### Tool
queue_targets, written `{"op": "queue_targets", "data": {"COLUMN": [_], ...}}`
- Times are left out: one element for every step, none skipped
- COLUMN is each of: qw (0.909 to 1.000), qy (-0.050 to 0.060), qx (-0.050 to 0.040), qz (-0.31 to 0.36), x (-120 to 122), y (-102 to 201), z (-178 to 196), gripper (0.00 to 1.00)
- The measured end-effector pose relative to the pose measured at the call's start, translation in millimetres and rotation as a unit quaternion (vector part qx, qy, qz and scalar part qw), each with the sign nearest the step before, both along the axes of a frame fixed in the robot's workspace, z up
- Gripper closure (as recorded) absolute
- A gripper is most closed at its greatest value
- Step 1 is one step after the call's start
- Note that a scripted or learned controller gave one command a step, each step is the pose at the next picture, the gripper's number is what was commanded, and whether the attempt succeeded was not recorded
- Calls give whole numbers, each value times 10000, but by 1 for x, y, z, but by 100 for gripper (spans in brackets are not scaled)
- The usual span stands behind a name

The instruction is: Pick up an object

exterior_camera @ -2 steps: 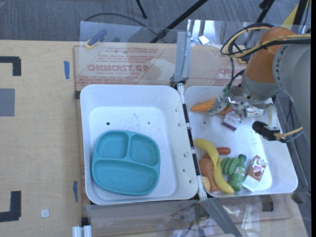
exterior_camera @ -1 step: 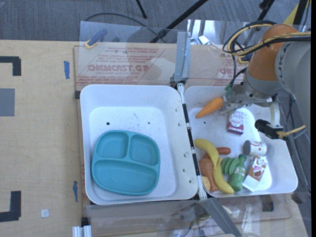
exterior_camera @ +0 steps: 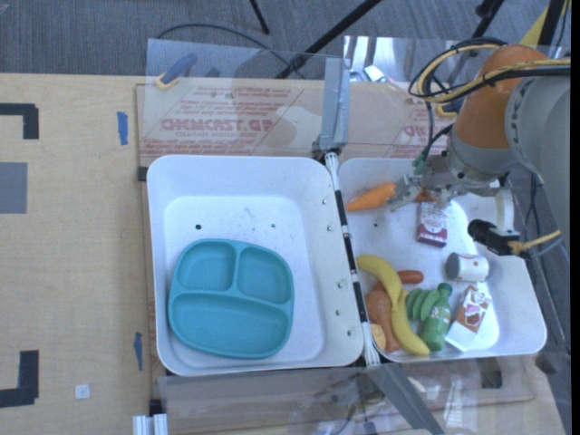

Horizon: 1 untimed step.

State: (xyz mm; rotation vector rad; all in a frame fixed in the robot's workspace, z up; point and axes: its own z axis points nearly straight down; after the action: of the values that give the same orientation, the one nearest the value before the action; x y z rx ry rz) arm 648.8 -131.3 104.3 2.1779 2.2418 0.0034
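Carrot (exterior_camera: 372, 198) is the likely target: it lies in the right bin (exterior_camera: 521, 329) near the back left, orange tip toward the divider, stem end just beside the tool (exterior_camera: 419, 188). Tool sits low over that end, wrist angled in from the right, which reads as an approach along the carrot's long axis. Can't tell whether the tool is released or clenched, and nothing is visibly between its tips, so I wouldn't call it a grasp. Red-and-white carton (exterior_camera: 433, 225) stands just beside the tool on the near side; a sweep that way could knock it. Rest of the clutter is packed at the front of the same bin: banana (exterior_camera: 390, 288), green vegetable (exterior_camera: 430, 308), small can (exterior_camera: 466, 266), another carton (exterior_camera: 471, 314), well apart from the tool. Carrot sits alone, hence the easier pick. Left bin (exterior_camera: 181, 188) holds a teal divided plate (exterior_camera: 233, 297). Both bins sit on the table (exterior_camera: 68, 243).
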Motion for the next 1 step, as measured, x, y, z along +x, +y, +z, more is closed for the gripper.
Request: {"op": "queue_targets", "data": {"qw": [9963], "qy": [71], "qx": [46], "qz": [-860], "x": [18], "y": [52], "z": [79], "gripper": [0]}}
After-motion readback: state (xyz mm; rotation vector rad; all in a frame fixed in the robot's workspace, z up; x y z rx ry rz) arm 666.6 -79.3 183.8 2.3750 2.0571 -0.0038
